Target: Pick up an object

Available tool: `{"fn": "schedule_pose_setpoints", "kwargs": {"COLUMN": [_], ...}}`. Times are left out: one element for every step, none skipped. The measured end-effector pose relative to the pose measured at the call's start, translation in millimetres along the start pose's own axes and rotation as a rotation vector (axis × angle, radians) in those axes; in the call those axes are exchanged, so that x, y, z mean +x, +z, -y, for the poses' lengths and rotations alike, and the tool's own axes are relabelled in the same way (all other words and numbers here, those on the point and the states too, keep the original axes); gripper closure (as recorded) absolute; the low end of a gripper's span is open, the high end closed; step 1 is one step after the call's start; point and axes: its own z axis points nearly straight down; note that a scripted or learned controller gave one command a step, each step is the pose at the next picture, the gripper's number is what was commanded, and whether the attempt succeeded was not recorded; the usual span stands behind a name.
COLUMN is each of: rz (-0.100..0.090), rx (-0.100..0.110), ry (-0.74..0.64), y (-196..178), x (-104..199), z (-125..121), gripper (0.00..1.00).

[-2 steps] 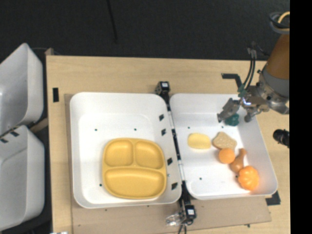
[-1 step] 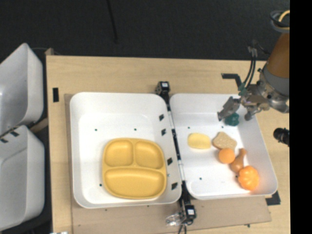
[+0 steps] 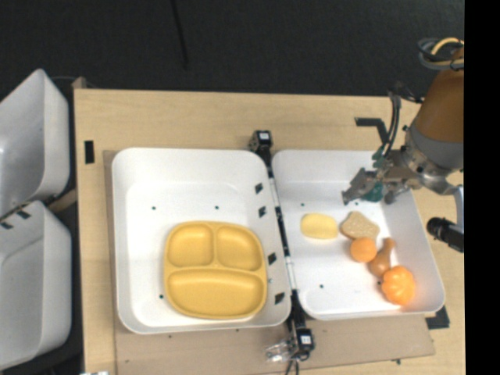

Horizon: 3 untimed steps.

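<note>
Bread [image 3: 359, 226] is seen in the right bin [image 3: 312, 170], crowded by orange [image 3: 363, 249] and bun [image 3: 319, 226]; a neighbour could be caught. Whether the hand [image 3: 367, 187] above is apart cannot be told.

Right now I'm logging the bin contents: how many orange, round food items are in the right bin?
2. A small orange ball sits mid-bin beside the tan bread-like piece; a larger pumpkin-like one sits near the front right corner. None looks hidden.
</note>
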Motion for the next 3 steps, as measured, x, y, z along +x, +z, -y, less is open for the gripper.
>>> {"fn": "schedule_pose_setpoints", "kwargs": {"rz": [0.000,-0.001,-0.002], "rx": [0.000,0.001,-0.005], "ry": [0.002,0.005,0.009], "y": [46,92,80], "x": [-2,5,5], "z": [-6,-4,-6], "gripper": [0.00,0.00,1.00]}}
